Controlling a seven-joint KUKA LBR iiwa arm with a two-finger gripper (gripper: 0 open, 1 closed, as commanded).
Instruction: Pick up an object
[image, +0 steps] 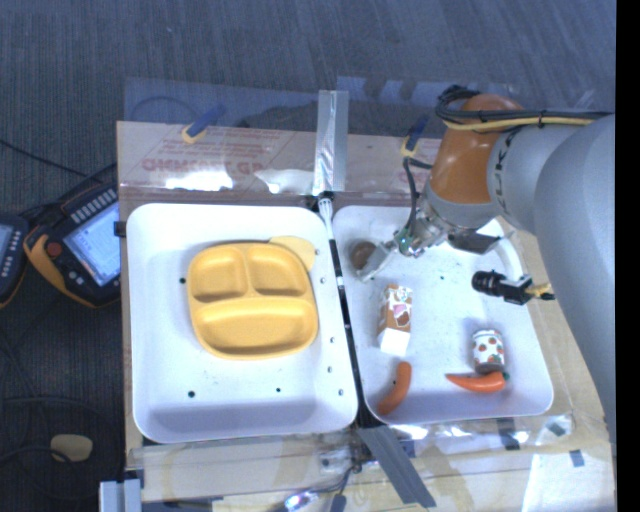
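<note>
1. Arm position. The arm (470, 170) enters from the right of the view. The gripper (397, 248) is low over the rear left corner of the right bin (440, 335).

2. Gripper state. It cannot be told whether the gripper is released or clenched, as the tip is small and partly masked by the wrist. No item can be seen held in it.

3. Task item. A small brown lump (360, 254) lies on the bin floor just left of the gripper tip. It appears to touch the tip, but the contact cannot be confirmed at this resolution. The lump is also close to the wall between the two bins.

4. Other items in the right bin, relative to the gripper:
- A small carton (397, 312) lies near, directly toward the front edge.
- A sausage (395, 388) lies farther along the same line, at the front wall.
- A spotted jar (488, 348) stands well apart, toward the front right.
- A carrot (475, 381) lies just in front of the jar, touching or nearly touching it.

5. Left bin. The left bin (150, 300) is well to the gripper's left. It holds a yellow tray (255, 300) with three compartments.
</note>
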